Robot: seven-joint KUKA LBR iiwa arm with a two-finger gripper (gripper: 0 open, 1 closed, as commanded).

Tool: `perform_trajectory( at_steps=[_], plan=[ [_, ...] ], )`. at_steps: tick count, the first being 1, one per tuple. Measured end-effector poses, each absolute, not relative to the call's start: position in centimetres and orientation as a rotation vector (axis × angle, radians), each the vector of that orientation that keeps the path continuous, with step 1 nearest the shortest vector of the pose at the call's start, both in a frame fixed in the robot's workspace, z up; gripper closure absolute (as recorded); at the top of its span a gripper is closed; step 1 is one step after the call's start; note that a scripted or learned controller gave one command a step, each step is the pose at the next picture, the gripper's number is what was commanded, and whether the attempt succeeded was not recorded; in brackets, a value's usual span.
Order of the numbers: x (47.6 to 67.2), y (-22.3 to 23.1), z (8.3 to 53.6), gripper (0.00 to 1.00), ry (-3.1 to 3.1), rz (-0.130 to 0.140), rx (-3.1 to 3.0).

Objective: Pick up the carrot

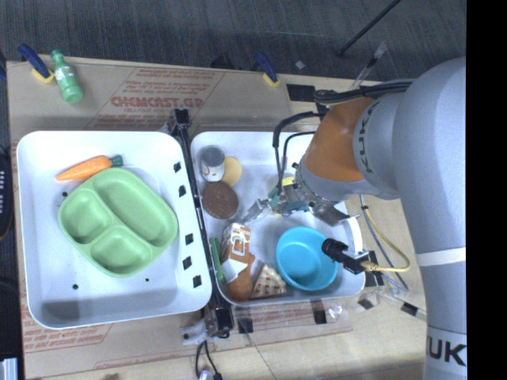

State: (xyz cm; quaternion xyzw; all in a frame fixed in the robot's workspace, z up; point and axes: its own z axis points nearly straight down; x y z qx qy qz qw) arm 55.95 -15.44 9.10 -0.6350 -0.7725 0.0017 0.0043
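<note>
The orange carrot (85, 167) with a green stem end lies in the left bin (32, 236), near its back left corner, just beyond the green divided plate (119, 220). My gripper (265, 206) hangs low over the middle of the right bin (257, 150), between the brown disc (220, 200) and the blue bowl (305, 258). It is well to the right of the carrot, across the divider between the bins. Nothing shows in its grasp.
The right bin also holds a small can (211, 163), a yellow round piece (232, 169), snack packets (238, 248) and a pizza slice (271, 282). A green bottle (67, 77) stands on the bench at the back left. The arm covers the right bin's right side.
</note>
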Motion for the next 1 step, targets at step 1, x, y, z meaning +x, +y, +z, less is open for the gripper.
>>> perform_trajectory(
  at_steps=[1],
  plan=[
    [64.36,-14.36,9.27,0.0,-2.583,0.006,-1.784]
  ],
)
